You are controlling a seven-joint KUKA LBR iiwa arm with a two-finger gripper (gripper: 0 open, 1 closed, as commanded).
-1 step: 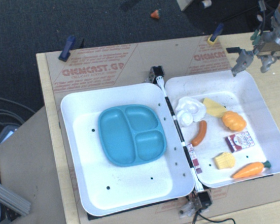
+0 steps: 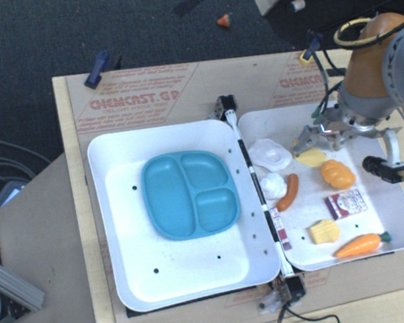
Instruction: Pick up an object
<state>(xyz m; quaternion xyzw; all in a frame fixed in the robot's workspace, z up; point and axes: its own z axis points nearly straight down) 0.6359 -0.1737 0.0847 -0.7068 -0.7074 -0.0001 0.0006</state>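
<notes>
white plastic bins sit side by side on a board-covered worktop (image 2: pixel 141 91), their inner rims touching. the left bin (image 2: pixel 127 263) carries one blue divided tray (image 2: pixel 190 193) with open floor all around it. the right bin (image 2: pixel 400 205) is crowded: one carrot (image 2: pixel 359 246) against the near rim, one yellow cheese wedge (image 2: pixel 324 232), one small red-and-white box (image 2: pixel 347 204), one orange fruit (image 2: pixel 336 174), one sausage (image 2: pixel 288 191), one pale yellow piece (image 2: pixel 310 157) and what look like two white items (image 2: pixel 271 157) by the inner rim. the gripper (image 2: pixel 322 134) hangs low over the bin's far side, just above the pale yellow piece; whether its grasp is wide or closed cannot be told, and nothing is seen held.
</notes>
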